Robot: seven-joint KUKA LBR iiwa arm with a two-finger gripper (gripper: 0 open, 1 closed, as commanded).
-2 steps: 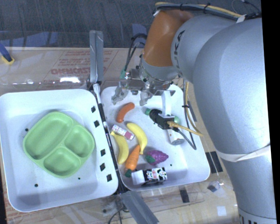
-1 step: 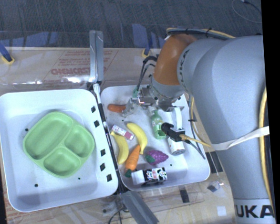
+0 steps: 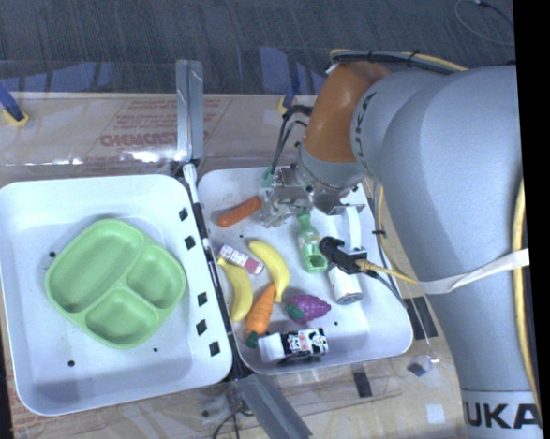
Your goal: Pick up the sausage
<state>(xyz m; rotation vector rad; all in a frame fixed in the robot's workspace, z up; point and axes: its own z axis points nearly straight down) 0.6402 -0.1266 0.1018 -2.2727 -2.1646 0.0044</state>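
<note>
In the left bin [image 3: 26, 278] lies a green plate [image 3: 115, 283] with three sections. The right bin [image 3: 396, 332] has two bananas [image 3: 271, 266], a carrot [image 3: 260, 311], a purple toy [image 3: 306, 306], a green bottle [image 3: 311, 244], a small white can [image 3: 344, 285] and a black-and-white carton [image 3: 303, 344].

Arm reaching in from three o'clock, wrist bent down

The grey arm [image 3: 443, 202] fills the right side, running toward nine o'clock; its orange band [image 3: 338, 116] sits at one o'clock of centre; the gripper [image 3: 278, 202] hangs just below, pointing toward eight o'clock.
</note>
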